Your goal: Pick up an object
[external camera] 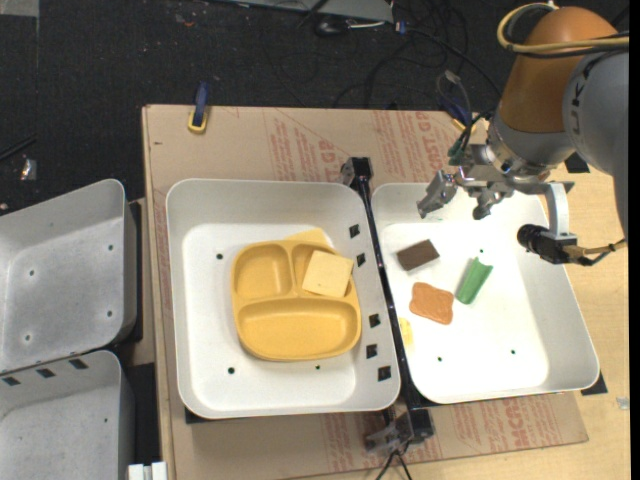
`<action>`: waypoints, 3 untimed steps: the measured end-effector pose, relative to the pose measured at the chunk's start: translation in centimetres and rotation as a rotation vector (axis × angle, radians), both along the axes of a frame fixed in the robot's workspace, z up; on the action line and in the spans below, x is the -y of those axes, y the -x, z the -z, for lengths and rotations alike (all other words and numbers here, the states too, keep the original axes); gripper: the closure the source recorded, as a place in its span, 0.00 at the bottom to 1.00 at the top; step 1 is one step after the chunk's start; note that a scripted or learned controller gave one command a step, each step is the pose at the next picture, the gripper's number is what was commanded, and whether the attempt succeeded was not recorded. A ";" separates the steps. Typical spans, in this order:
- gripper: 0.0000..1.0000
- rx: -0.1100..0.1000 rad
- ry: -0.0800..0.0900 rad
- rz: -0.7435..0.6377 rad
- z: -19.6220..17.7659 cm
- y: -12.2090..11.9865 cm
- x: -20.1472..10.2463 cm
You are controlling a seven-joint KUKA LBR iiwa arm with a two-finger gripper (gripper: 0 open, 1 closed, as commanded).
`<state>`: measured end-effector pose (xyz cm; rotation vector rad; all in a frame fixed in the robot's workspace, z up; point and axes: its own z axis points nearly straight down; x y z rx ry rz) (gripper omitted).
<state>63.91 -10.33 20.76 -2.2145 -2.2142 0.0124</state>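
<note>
Above the right bin (575, 353), the open, empty gripper (461, 196) hovers; next, a descent onto the brown block (417, 255).

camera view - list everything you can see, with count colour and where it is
white bins: 2, white, side by side on the bench
divided tray: 1, yellow, in the left bin
pale block: 1, cream, lying on the tray's upper right compartment
brown block: 1, dark brown, upper left of the right bin
orange piece: 1, orange, right bin, below the brown block
green piece: 1, green, right bin, right of the orange piece
clamp: 1, blue and yellow, top edge of the board
arm: 1, grey with orange band, reaching in from the right
gripper: 1, open, holding nothing, over the right bin's far edge
</note>
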 end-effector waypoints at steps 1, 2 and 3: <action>0.00 0.013 0.002 -0.002 -0.7 -0.3 0.0; 0.00 0.009 0.002 -0.004 4.1 -1.1 -0.2; 0.00 0.008 0.001 0.000 8.5 -0.9 -0.2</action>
